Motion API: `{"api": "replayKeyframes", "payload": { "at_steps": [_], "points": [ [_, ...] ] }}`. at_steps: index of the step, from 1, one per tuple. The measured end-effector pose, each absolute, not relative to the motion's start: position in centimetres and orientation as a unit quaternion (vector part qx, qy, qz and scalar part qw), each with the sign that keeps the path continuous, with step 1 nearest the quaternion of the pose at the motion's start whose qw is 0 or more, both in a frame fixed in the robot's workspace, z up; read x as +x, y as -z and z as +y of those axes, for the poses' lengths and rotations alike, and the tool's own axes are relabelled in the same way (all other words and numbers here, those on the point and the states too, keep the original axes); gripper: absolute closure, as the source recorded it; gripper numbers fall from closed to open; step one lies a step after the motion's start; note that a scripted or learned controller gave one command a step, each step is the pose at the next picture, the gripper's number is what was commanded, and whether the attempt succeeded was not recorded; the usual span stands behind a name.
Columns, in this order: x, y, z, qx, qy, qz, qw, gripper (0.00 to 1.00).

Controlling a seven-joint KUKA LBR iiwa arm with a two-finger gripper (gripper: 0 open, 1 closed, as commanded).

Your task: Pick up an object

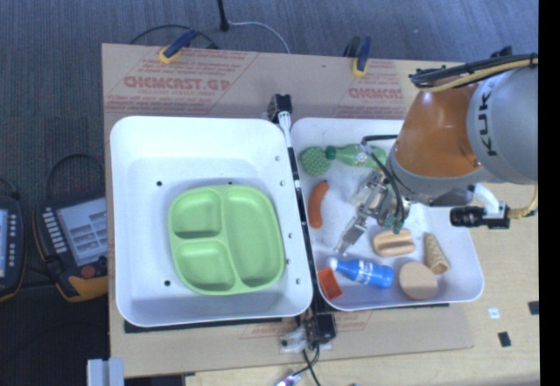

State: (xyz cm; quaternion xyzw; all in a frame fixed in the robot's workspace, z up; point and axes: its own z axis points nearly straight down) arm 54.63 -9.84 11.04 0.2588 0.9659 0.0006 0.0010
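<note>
Nearest the front edge of the right-hand shallow white bin [464,295]: a blue plastic bottle with a white cap end [365,272], lying flat, long axis roughly parallel to that front rim, beside a small orange-red piece [329,283] in the front left corner. Just right of it, a round tan puck-like block [418,280] and a tan cone-shaped piece [435,253] toward the front right corner. A step farther in, a tan bun-like toy [393,242], touching or almost touching the metal two-finger gripper [348,239]. Gripper tips pointing down and leftward, seemingly narrow with nothing between them, though hard to read at this size. Likeliest target judged to be the blue bottle, just toward the front rim from the tips, lying crosswise to their reach. Farther in, an orange-red sausage-shaped toy [317,203] along the left wall. At the far left corner, a green bumpy toy [315,159] and a green bottle [351,154].
</note>
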Motion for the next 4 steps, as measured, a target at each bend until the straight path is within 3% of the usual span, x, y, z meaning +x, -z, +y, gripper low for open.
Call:
{"api": "replayKeyframes", "payload": {
  "at_steps": [1, 2, 3, 4],
  "points": [
    [57.1, -8.8, -10.3, 0.200, 0.0003, 0.980, 0.002, 0.00],
    [57.4, -10.1, -10.3, 0.200, -0.0006, 0.980, 0.010, 1.00],
    [60.9, -18.5, -5.9, -0.052, -0.0004, 0.999, 0.002, 1.00],
    [58.9, -19.3, -5.1, -0.144, -0.0002, 0.990, 0.001, 1.00]
  ]
}}
